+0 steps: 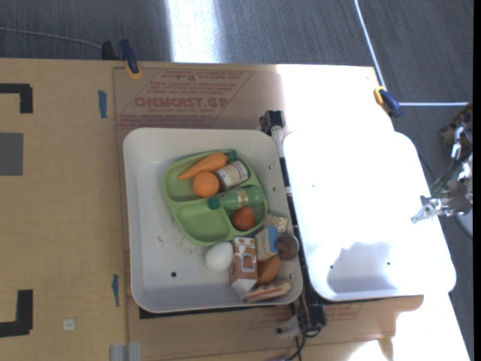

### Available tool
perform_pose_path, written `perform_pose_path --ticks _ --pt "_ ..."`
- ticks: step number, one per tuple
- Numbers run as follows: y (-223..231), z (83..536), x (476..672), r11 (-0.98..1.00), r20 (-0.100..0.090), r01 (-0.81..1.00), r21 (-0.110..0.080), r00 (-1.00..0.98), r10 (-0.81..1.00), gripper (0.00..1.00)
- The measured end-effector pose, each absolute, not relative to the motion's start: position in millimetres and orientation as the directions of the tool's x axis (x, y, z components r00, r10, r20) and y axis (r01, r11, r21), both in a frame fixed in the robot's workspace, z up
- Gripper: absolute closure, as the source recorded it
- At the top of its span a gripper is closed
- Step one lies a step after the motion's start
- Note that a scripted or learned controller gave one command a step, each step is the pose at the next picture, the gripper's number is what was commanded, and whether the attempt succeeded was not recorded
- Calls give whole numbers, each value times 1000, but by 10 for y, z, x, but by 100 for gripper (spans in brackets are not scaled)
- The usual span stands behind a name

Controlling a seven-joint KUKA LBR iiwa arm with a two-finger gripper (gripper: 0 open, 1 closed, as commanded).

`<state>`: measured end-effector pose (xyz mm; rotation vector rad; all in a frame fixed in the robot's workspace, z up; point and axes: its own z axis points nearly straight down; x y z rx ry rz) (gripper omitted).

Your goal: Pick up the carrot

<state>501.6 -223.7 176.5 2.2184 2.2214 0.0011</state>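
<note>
Item one: my gripper (440,201) sits at the frame's right edge, cut off there, and I cannot tell how it is set. Item two: the right bin (353,201), just left of the gripper, is washed out by glare, so I cannot read its floor. Item three: far to the gripper's left, small packets (255,265) overlap in a pile; labels too small to read.
</note>
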Motion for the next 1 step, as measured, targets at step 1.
perform_pose_path --ticks 1 --pt "-2239 1773 4792 0 1 1000 -1 0 1000 100"
